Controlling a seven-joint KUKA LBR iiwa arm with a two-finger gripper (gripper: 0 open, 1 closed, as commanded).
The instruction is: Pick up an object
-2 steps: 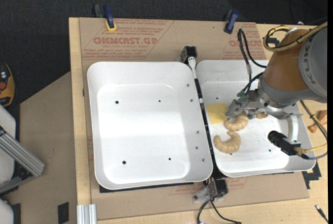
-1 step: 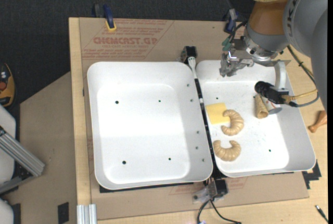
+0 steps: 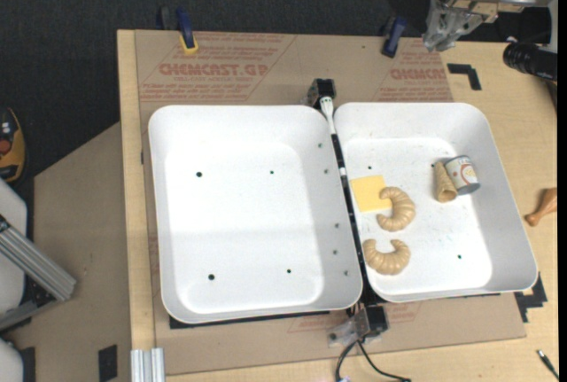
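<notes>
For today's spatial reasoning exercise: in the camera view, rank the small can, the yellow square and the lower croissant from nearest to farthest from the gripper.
1. small can, right bin's far right, nearest the gripper.
2. yellow square, by the divider.
3. lower croissant, near the front edge.

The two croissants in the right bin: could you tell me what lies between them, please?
Nothing: the camera view shows bare white bin floor between the upper croissant and the lower croissant.
</notes>
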